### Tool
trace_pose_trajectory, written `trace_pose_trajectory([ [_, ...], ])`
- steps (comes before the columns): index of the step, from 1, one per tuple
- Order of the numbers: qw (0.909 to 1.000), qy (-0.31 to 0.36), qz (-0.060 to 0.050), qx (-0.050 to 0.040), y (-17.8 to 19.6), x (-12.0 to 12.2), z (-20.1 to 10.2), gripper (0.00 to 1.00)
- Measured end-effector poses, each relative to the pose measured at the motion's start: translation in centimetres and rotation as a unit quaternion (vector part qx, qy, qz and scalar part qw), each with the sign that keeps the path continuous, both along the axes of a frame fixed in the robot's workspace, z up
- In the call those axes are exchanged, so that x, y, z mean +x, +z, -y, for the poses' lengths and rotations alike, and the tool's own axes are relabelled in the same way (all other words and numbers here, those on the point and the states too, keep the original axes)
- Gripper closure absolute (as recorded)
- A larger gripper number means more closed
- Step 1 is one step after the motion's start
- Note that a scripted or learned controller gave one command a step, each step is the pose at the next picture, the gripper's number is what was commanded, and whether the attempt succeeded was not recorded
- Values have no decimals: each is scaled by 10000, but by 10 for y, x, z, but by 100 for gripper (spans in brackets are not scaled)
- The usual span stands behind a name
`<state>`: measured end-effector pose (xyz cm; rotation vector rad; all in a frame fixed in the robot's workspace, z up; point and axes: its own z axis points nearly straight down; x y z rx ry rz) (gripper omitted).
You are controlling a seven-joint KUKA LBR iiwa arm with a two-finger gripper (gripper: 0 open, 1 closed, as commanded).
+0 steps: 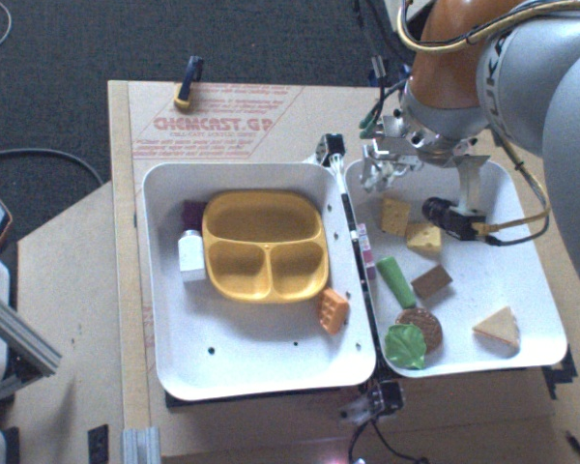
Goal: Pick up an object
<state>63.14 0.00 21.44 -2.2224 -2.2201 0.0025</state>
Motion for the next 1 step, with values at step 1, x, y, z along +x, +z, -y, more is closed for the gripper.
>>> trace_pose_trajectory([
  [1, 10000, 10, 29, 2, 13, 10, 3, 100],
])
